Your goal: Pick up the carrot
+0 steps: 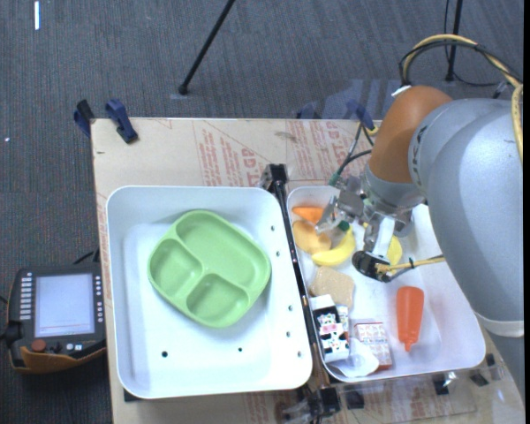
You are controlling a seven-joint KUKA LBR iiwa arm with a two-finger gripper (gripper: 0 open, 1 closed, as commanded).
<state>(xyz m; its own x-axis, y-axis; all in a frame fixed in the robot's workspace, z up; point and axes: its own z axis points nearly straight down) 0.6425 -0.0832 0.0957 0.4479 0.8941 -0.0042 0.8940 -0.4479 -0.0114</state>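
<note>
The carrot, a smooth orange tapered piece of toy food, lies in the lower right of the frame inside the right-hand shallow white plastic bin; its blunt, rounded top points up the frame and its narrow tip points down toward the bin's lower wall; the surface looks glossy and plain, with nothing touching it. Left of it in the same bin sit a pale tan slice shaped like bread, a small black-and-white patterned carton and a little reddish printed box; higher up lie a curved yellow banana and a small orange wedge near the bin's upper left corner. The left-hand white bin holds a light green moulded plastic plate with three compartments, matt and round-cornered. Both bins rest on a bare cardboard-brown bench top printed with red lettering.

The grey arm with its rounded orange band comes in from the right side of the frame and bends down over the upper part of the right bin; the two-finger metal gripper hangs above the banana, well apart from the carrot; whether it is released or clenched cannot be told from this angle. A yellow cable loops above the arm.
</note>
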